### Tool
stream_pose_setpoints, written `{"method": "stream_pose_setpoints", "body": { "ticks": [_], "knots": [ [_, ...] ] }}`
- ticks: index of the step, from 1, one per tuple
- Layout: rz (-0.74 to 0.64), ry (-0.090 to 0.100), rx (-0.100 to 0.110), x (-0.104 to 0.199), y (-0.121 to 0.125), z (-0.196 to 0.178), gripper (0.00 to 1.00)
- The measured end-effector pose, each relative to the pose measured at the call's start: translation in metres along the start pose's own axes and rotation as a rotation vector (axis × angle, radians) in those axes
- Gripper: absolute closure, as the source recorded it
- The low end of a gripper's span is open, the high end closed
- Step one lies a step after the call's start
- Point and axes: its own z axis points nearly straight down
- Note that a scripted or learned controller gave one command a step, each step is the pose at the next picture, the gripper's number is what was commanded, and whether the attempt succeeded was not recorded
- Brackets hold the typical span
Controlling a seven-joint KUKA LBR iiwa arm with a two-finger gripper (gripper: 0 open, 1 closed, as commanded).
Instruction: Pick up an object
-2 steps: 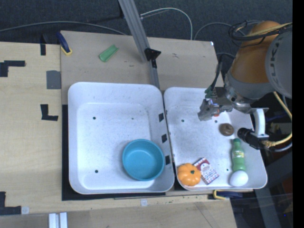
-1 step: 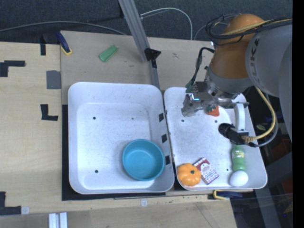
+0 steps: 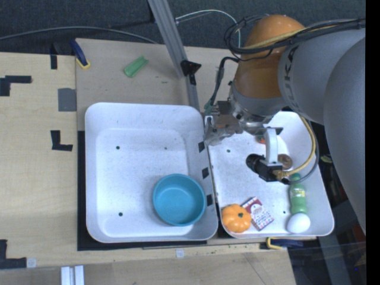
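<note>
**Single arm over the right bin, tool at the bin's upper-left corner**

Camera view. Two shallow white bins lie side by side on a pale wooden worktop. The grey arm enters from the right, its orange band above the wrist, and covers the upper part of the right bin. The tool sits low at that bin's upper-left corner, just beside the wall shared with the left bin. At this slant it cannot be told whether the tool is apart or together, and nothing can be seen held in it.

Candidate objects. A blue bowl stands upright in the left bin, near its lower-right corner. Four objects are grouped along the lower edge of the right bin, well apart from the tool:
- an orange pumpkin-shaped object in the lower-left corner
- a red-and-white packet touching the pumpkin-shaped object on its right
- a white egg-shaped object in the lower-right corner
- a green bottle just above the egg-shaped object, near the right wall

Surroundings. A small green block lies on the worktop above the left bin. A grey metal bar runs down at a slant from the top edge toward the gap between the bins. Black tape marks are stuck to the worktop on the left.
</note>
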Motion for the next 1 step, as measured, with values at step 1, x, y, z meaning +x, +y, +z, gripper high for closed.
{"method": "stream_pose_setpoints", "body": {
  "ticks": [1],
  "knots": [
    [0.001,-0.001,-0.001,0.0535,0.0086,-0.0012,1.00]
  ]
}}
